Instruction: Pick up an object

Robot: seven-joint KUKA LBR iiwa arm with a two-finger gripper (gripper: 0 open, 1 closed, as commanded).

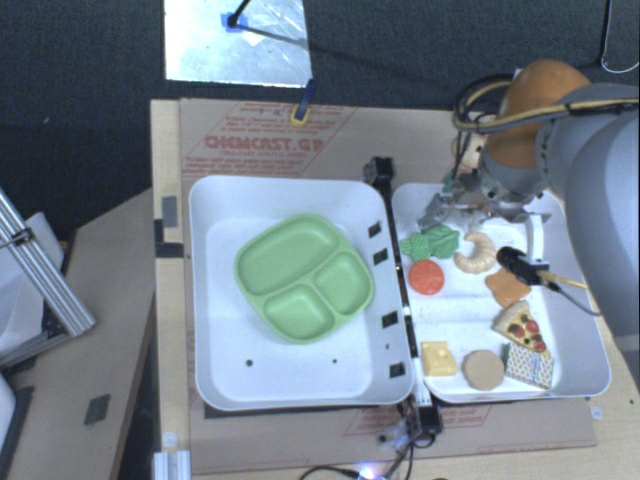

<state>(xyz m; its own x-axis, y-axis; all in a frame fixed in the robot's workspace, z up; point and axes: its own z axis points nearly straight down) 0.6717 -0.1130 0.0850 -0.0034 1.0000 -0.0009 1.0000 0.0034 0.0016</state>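
Grey arm reaches over the right bin (590, 368), its pincer (462, 206) low at the far end, just above the green leafy toy (430, 241); how far open it stands cannot be told. Beside the toy lie a croissant (476, 252) and tomato (426, 276)

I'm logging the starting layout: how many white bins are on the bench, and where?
2. The left bin holds a green divided plate; the right bin holds the toy food, with the arm over its far end, which may hide more items.
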